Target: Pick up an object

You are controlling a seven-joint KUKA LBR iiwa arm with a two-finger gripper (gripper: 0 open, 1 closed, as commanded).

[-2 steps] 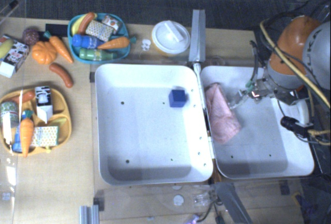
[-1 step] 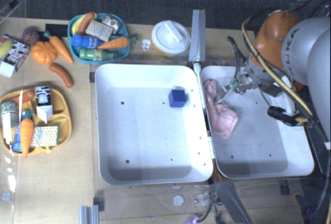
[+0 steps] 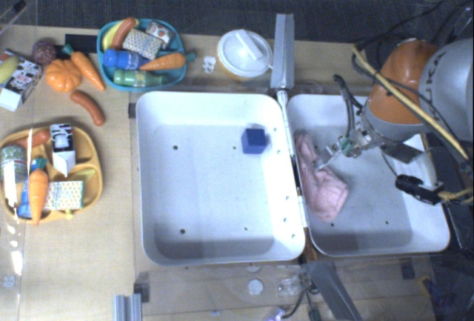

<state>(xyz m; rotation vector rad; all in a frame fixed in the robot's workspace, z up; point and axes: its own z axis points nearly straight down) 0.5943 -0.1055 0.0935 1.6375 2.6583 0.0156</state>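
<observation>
We see the gripper (image 3: 326,156) low in the right bin (image 3: 385,230), its tips meeting the upper part of a pink cloth (image 3: 320,182) that lies crumpled just below and to the left of it, against the bin's left wall. We cannot tell from this slant how its tips are set, nor whether any cloth sits between them. Further left of the gripper, across the divide, a blue cube (image 3: 255,140) rests alone in the left bin (image 3: 192,230). The grey arm with its orange band (image 3: 396,93) rises behind, to the right.
</observation>
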